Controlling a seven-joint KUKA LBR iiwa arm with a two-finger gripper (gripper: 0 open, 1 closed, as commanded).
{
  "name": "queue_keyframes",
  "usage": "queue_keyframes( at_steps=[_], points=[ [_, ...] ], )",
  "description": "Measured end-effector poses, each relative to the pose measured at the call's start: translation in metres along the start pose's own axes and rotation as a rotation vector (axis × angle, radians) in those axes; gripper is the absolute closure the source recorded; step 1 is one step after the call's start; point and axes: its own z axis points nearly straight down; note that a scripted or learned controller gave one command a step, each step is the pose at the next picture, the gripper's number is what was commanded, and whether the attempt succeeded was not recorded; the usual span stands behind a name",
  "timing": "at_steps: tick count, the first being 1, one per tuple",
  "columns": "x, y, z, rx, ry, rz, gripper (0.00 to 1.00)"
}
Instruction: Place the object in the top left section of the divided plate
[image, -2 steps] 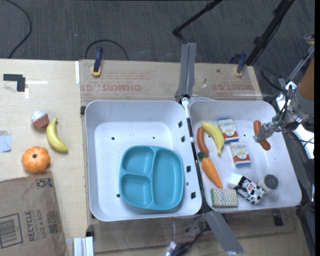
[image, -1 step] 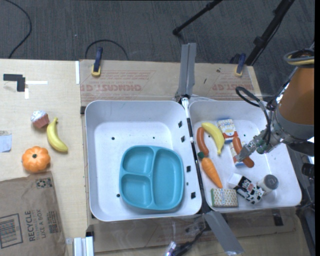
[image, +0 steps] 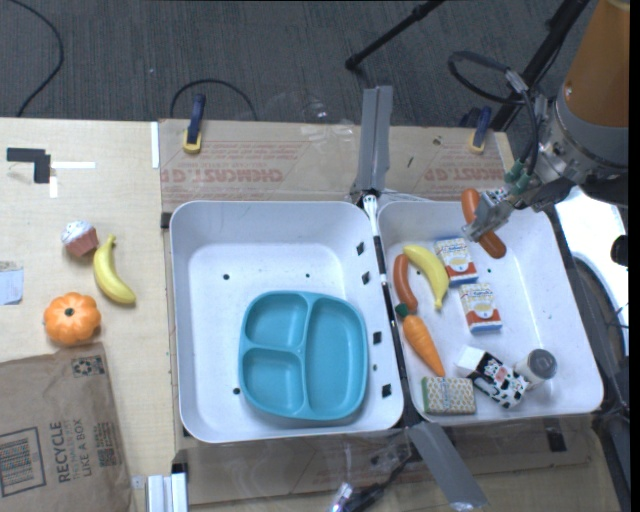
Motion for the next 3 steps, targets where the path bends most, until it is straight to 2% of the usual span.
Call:
queue_keyframes(
  at_steps=[1,2,3],
  points=[
    [0.09,-0.01,0.088,0.002,0.001,-0.061,1.0],
    [0.126,0.002,0.141,0.002,0.002,-0.373,1.0],
    [0.208,0.038,0.161,0.002,0.001,-0.426,1.0]
  ],
)
